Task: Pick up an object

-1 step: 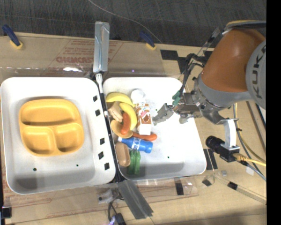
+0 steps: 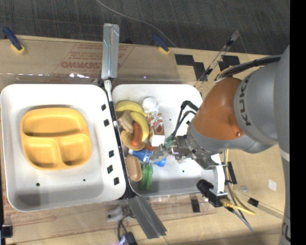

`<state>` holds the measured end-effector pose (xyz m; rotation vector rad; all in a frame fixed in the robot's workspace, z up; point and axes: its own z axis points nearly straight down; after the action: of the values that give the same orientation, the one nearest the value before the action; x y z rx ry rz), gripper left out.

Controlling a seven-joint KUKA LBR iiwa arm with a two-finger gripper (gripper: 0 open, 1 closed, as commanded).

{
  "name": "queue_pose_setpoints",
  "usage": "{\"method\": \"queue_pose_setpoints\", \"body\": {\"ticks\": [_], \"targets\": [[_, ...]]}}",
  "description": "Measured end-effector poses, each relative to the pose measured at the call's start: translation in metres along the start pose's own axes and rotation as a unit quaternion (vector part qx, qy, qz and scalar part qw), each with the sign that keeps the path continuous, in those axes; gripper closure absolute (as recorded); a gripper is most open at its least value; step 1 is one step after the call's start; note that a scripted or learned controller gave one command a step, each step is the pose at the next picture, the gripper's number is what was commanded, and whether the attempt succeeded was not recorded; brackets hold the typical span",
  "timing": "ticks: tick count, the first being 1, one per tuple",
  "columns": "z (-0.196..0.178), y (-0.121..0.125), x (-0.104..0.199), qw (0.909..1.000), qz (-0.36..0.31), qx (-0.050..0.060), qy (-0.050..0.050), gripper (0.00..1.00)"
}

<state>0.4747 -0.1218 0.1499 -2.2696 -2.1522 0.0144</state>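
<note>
Fingers (image 2: 166,148) over right bin (image 2: 194,185), at edge of food pile (image 2: 137,137); spread or pinching: cannot tell.

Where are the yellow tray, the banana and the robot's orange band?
Yellow tray (image 2: 55,137): camera view, on the ridge between its compartments, in the left bin.
Banana (image 2: 128,107): camera view, on its curved upper side, in the right bin.
Orange band (image 2: 220,114): camera view, middle of the band.
</note>
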Motion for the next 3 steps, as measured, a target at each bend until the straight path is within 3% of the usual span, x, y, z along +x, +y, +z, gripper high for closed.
{"method": "queue_pose_setpoints", "body": {"ticks": [1, 2, 3], "targets": [[0.049, 0.043, -0.010, 0.9994, 0.035, -0.007, -0.001, 0.00], [0.044, 0.043, -0.010, 0.9994, 0.033, -0.003, 0.000, 1.00], [0.052, 0.010, -0.011, 0.9905, 0.138, -0.003, 0.001, 1.00]]}}
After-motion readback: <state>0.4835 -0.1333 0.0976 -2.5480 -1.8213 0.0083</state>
